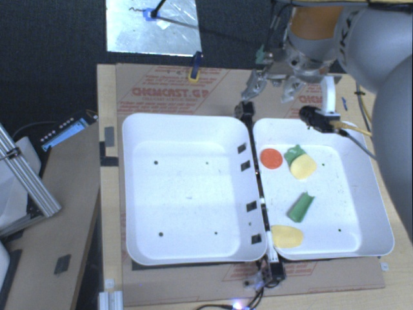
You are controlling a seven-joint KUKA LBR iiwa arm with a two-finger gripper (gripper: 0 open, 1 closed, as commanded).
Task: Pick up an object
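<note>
The right bin [361, 192] holds several small things. A red disc [271, 158] lies near its back left, beside a small green piece [294, 152] that touches a yellow rounded piece [303, 167]. A green cylinder [301, 206] lies in the middle. A yellow flat piece [286, 236] rests at the front left corner. My gripper [271, 92] hangs high above the back edge of the right bin, behind the red disc. Its fingers [253, 90] are spread open with nothing between them.
The left bin [187, 192] sits beside the right one, joined along a middle ridge with black clips [245, 166]. A blue-and-yellow clamp [194, 70] stands on the cardboard behind the left bin. A shiny sheet [151, 18] lies further back.
</note>
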